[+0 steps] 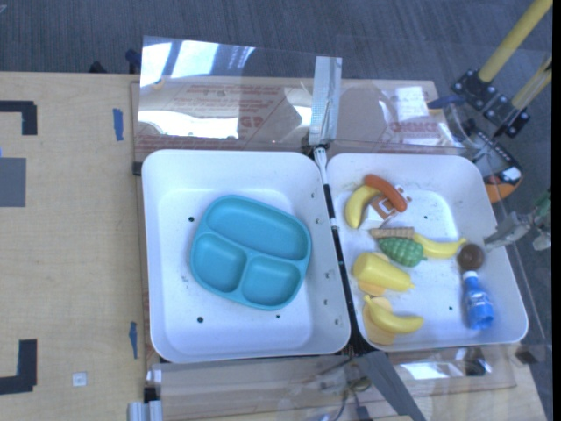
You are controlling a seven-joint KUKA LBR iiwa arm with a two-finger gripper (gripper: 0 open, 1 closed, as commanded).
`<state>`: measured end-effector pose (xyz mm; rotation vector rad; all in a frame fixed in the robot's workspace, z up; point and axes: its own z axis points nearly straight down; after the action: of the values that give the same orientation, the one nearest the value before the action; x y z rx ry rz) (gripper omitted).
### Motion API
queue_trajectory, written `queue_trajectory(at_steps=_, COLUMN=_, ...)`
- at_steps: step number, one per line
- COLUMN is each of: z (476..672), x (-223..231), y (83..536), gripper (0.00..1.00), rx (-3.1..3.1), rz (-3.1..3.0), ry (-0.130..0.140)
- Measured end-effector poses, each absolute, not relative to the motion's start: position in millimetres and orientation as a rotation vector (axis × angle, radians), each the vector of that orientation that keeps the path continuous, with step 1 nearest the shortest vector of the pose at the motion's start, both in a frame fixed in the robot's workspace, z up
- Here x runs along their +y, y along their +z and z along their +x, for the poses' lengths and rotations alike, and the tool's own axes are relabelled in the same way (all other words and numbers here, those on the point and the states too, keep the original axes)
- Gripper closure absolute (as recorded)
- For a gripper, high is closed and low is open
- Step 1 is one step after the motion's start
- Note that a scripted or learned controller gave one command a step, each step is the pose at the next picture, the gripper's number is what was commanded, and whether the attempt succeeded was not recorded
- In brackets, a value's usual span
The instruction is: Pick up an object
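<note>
left bin: smooth blue tray with three dips | right bin: shiny plastic toys, curved bananas, red sausage, bumpy green thing, brown ball, blue bottle | gripper: at right rim, blurry, cut off, cannot tell if apart
</note>
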<state>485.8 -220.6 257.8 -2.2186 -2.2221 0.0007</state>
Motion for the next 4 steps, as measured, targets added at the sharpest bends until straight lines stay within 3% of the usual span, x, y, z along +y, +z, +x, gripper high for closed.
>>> queue_trajectory(at_steps=1, z=480.6, x=-224, y=269, gripper=0.00, rx=-2.302, rz=-2.144, ry=-0.001)
queue_trajectory(at_steps=2, z=481.1, x=-194, y=292, gripper=0.00, rx=-2.271, rz=-2.178, ry=-0.004)
queue_trajectory(at_steps=3, z=515.0, x=-199, y=365, gripper=0.00, rx=-2.424, rz=-2.011, ry=-0.003)
queue_trajectory(at_steps=4, z=628.9, x=-158, y=282, gripper=0.00, rx=-2.500, rz=-1.893, ry=0.003)
